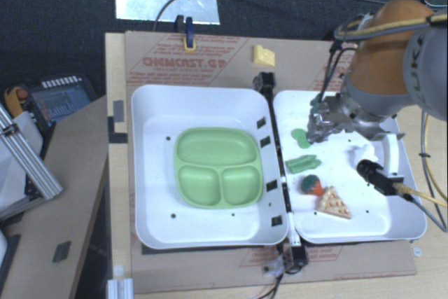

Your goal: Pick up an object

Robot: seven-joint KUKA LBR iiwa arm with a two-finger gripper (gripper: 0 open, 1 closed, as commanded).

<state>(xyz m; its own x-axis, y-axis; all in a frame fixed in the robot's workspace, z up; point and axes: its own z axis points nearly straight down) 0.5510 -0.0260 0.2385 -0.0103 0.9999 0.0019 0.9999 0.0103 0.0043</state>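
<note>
Green pod (pixel 302 164) lies in the right bin (pixel 402 220) near a smaller green piece (pixel 299 138), a red-and-green toy (pixel 311 184) and a pizza slice (pixel 334 204); the left bin (pixel 150 220) holds a green tray (pixel 215 166). The claw (pixel 316 131) hangs over the right bin's far left part, just beside the smaller green piece; whether it is apart or together cannot be told.

Grey arm (pixel 428 77), broad orange band (pixel 390 35), dark looping cables (pixel 344 29), silvery metal hand (pixel 316 128)

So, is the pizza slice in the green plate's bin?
No, the pizza slice lies in the bin beneath the gripper, the green plate in the other bin.
</note>
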